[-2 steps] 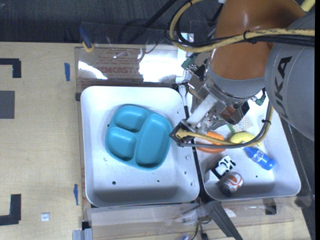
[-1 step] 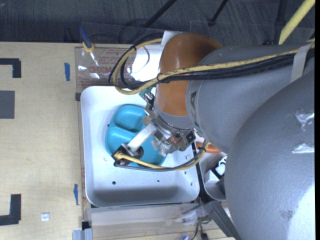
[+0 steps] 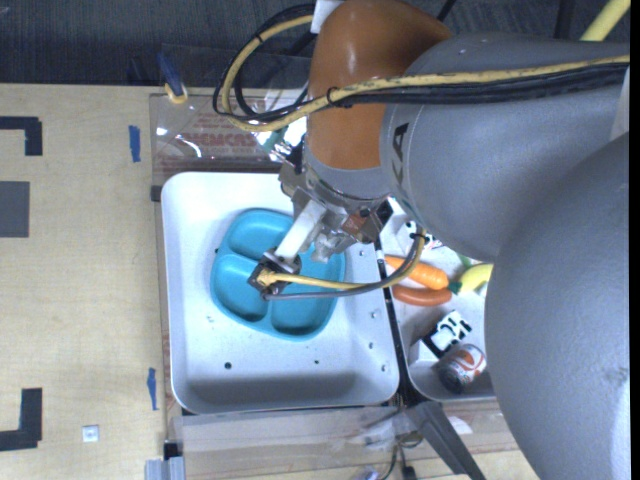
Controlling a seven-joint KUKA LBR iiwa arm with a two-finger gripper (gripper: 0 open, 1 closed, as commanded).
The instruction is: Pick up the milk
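"Where is the milk?"

"The black-and-white milk carton (image 3: 447, 333) lies in the right bin (image 3: 418, 376), between a carrot (image 3: 420, 276) and a small reddish can (image 3: 463, 366)."

"And the left bin (image 3: 190, 268)?"

"It holds a blue divided plate (image 3: 245, 268). The arm (image 3: 520, 168) hangs over the plate, apart from the carton. Whether the jaws are open cannot be told."

1. Left bin (image 3: 190, 268): plain white, a few dark specks on its floor.
2. There's the plate (image 3: 240, 290), turquoise all over.
3. Carrot (image 3: 424, 277): bright orange.
4. Milk (image 3: 449, 332): white with black patches.
5. Arm (image 3: 520, 168): grey, with an orange band (image 3: 360, 68).
6. Bench (image 3: 80, 268): pale wood, with black marks and bits of blue tape.
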